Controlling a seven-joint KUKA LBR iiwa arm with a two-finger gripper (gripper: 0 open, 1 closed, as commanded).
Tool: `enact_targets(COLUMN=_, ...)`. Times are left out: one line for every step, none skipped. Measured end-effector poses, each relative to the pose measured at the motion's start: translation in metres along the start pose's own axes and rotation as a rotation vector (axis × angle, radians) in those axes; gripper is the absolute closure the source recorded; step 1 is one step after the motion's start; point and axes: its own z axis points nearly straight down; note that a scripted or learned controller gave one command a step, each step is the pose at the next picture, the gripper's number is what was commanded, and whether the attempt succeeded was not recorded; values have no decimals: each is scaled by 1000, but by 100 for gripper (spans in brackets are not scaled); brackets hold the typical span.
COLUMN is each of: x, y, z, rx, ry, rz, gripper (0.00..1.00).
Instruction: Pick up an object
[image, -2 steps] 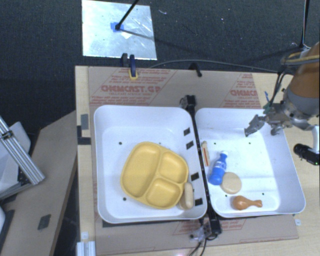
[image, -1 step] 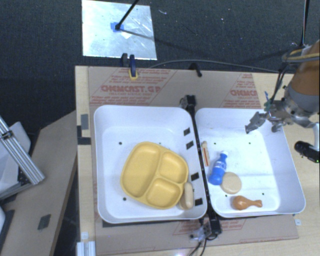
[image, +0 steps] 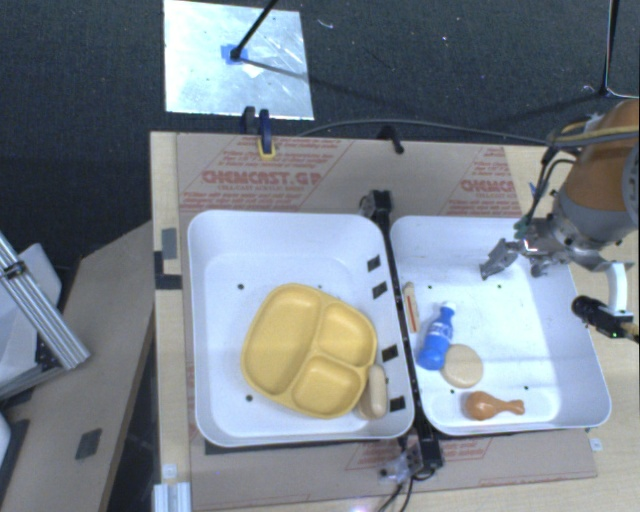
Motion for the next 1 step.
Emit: enact_targets(x=-2, y=2, z=42, rx=-1, ry=0, rz=0, gripper=0)
